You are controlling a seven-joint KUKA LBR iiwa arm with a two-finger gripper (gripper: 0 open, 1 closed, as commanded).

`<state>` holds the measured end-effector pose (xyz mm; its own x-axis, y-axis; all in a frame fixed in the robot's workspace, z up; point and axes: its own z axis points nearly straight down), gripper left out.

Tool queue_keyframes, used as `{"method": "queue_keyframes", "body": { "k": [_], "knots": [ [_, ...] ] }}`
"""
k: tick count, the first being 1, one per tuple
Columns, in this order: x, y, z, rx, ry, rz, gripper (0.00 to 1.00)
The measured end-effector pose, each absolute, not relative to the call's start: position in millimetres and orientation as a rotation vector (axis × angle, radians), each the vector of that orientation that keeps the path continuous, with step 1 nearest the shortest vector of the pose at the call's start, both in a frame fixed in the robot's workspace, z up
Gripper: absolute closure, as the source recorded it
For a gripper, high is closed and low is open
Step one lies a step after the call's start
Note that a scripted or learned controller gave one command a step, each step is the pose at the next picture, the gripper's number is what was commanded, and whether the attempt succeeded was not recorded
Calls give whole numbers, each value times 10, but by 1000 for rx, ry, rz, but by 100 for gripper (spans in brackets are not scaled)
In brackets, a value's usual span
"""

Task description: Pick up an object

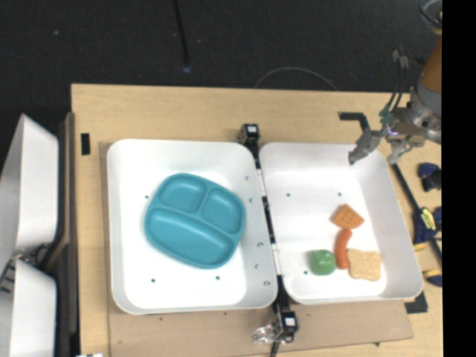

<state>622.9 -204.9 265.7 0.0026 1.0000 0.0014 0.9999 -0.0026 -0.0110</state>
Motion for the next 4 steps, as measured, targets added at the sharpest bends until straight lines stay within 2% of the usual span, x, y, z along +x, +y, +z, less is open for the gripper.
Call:
{"method": "queue_keyframes", "body": {
  "k": [1,2,3,4],
  "knots": [
    [6250,-2043,2742,-2223,-2223,-2,0],
    [6332,-2000,2195,-2217,-2226,5,0],
    [6306,-1946,1754,-2218,-2227,4,0],
    [6368,-2024,1182,-2221,-2222,6,0]
  ]
}}
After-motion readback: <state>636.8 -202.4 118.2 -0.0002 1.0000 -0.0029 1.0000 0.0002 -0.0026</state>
